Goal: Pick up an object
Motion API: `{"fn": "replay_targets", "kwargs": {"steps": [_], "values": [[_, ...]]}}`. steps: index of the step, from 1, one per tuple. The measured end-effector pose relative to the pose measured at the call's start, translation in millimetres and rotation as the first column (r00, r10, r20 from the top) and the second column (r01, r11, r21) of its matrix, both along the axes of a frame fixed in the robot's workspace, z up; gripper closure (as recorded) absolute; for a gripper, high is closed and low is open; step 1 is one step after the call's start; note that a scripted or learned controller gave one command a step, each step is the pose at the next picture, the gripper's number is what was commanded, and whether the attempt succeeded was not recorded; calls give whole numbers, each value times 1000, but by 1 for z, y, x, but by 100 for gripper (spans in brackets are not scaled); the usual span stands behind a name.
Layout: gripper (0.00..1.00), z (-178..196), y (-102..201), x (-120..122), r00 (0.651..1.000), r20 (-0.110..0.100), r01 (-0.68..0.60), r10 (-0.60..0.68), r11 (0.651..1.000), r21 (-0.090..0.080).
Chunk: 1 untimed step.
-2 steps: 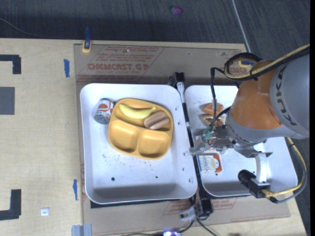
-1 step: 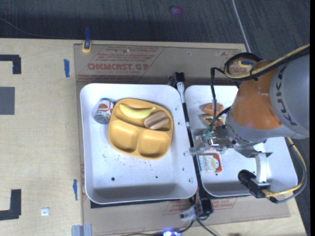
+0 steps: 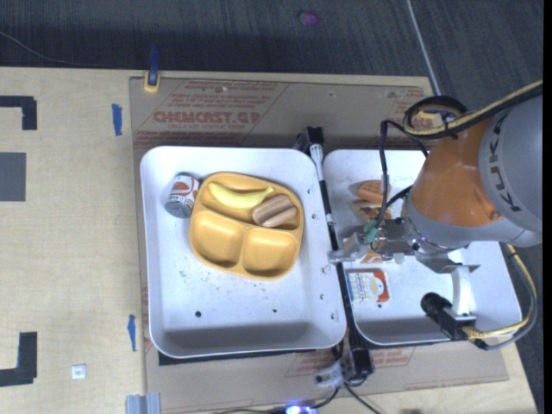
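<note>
Packet: we see a white and orange packet (image 3: pixel 368 286) lying flat in the right bin (image 3: pixel 492 304), near its left wall.
End effector: the end effector (image 3: pixel 373 241) hangs just above the packet's top edge; we cannot tell how it is set.
Arm: we see the grey arm (image 3: pixel 470 192) with its orange band covering much of the right bin.
Left bin: the left bin (image 3: pixel 233 317) holds a yellow divided tray (image 3: pixel 246 227) with a banana (image 3: pixel 235 196) and a sausage (image 3: pixel 274 211) in it, and a small can (image 3: pixel 180 194) touching the tray's left side.
Surface: both bins sit on the surface (image 3: pixel 60 257).
</note>
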<state>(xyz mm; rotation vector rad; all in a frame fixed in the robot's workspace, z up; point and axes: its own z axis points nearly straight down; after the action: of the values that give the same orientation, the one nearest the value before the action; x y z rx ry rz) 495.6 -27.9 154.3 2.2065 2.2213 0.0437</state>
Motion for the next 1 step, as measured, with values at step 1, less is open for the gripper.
{"fn": "replay_targets", "kwargs": {"steps": [1], "values": [[0,-8,-13,2,1000,-2,2,-2,1000,1]]}}
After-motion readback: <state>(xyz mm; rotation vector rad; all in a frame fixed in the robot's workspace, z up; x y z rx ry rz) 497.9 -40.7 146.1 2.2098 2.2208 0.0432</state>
